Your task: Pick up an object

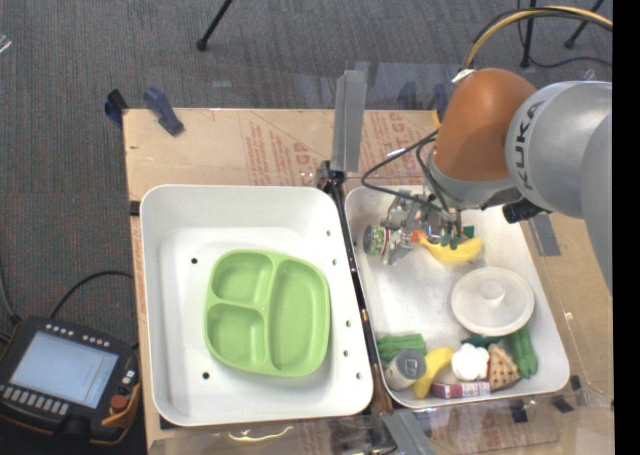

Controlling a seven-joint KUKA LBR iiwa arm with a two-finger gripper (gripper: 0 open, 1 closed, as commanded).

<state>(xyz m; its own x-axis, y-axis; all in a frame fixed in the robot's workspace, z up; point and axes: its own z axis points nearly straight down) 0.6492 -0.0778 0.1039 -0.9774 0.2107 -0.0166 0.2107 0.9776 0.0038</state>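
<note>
Seen from above, the desk (240, 148) carries two shallow white bins side by side. The left bin (170, 233) holds a green divided plate (268, 313) lying flat near its middle, with three compartments.

The grey arm (560, 148) with its orange band (480, 123) comes in from the right side of the desk and hangs over the far part of the right bin (420, 288). The tool (412, 228) is down in that bin's far end. Whether it is apart or together cannot be told, since the metal parts and cables blur into one another there.

Just beside the tool, toward the bin's far right corner, lies a yellow banana (452, 248); it seems to touch the tool's body, though a grip on it cannot be made out. On the tool's other side, near the bin's far left wall, sits a small green-and-white can (376, 239).

A round white lid or bowl (491, 300) rests near the right wall of the right bin, about midway along it. Along the near edge of that bin lies a cluster of small toy foods: a green piece (401, 345), a grey can (404, 370), a second yellow banana (435, 367), a white piece (468, 362), a pizza slice (500, 368) and a dark green vegetable (523, 353) in the near right corner.
</note>
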